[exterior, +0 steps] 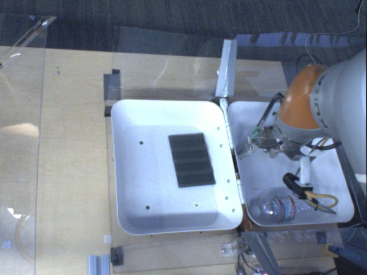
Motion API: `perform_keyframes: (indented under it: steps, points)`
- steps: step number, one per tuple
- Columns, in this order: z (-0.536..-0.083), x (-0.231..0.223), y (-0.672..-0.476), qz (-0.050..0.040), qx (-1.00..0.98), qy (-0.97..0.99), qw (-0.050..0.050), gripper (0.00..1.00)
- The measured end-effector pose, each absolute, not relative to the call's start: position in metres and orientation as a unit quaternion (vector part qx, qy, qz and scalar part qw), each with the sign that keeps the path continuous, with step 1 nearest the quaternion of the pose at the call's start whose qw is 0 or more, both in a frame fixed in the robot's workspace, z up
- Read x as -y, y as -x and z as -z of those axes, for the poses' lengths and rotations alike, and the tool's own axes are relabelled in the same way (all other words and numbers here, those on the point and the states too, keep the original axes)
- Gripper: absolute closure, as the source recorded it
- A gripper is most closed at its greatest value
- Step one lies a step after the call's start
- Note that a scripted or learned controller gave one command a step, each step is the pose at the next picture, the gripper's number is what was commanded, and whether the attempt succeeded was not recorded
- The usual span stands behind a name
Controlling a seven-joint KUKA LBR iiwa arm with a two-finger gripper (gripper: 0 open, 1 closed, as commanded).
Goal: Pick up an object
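Bright even light, soft shadows, slight blur

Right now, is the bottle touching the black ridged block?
Apart. Camera view: clear bottle lies in the right bin, black ridged block in the left bin.

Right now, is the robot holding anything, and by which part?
Nothing that I can see. The gripper hangs over the right bin. The bottle lies apart from it, near that bin's front. The black mat lies in the left bin.
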State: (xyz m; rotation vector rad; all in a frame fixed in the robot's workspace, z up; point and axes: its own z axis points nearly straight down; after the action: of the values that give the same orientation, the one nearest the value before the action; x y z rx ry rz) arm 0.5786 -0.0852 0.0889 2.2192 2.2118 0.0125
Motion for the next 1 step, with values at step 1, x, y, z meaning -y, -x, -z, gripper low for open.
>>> perform_keyframes:
  steps: [1]
  points:
    - [-0.1460, 0.1043, -0.6020, -0.0020, -0.718, -0.696, 0.002, 0.00]
